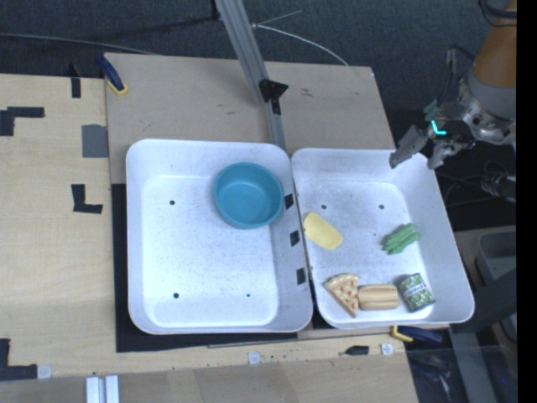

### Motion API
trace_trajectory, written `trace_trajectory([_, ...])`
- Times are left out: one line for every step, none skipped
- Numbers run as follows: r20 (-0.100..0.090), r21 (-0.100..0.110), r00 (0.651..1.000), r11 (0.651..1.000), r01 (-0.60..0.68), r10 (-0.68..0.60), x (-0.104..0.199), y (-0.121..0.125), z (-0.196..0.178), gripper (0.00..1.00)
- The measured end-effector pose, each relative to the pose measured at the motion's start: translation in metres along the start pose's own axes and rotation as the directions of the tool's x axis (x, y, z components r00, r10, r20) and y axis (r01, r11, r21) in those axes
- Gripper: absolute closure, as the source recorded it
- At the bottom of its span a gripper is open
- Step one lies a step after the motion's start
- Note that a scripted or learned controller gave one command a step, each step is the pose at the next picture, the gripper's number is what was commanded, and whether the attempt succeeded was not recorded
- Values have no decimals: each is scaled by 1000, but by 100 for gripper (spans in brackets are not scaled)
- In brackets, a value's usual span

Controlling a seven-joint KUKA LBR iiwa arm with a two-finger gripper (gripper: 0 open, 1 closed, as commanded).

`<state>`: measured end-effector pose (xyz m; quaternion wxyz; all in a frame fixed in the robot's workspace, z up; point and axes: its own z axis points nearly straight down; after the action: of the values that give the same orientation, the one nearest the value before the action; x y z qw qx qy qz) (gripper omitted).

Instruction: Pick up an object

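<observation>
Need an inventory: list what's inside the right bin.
Inside the right bin: yellow piece, green vegetable toy, pizza slice, hot dog, green packet. Anything beneath them is covered.

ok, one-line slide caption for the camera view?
Gripper hovers at right bin's far corner; blue bowl alone in left bin.

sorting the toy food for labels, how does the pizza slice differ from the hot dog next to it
The pizza slice is a flat wedge, orange with darker spots; the hot dog is a rounded, tan oblong. The pizza slice points toward the bin's near edge, while the hot dog lies crosswise. Both lie side by side in the right bin, near its front edge.
</observation>
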<state>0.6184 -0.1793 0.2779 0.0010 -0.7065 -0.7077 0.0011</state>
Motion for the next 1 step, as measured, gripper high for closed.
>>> trace_trajectory([0, -2, 1000, 1000, 0, 0, 0, 0, -1, 0])
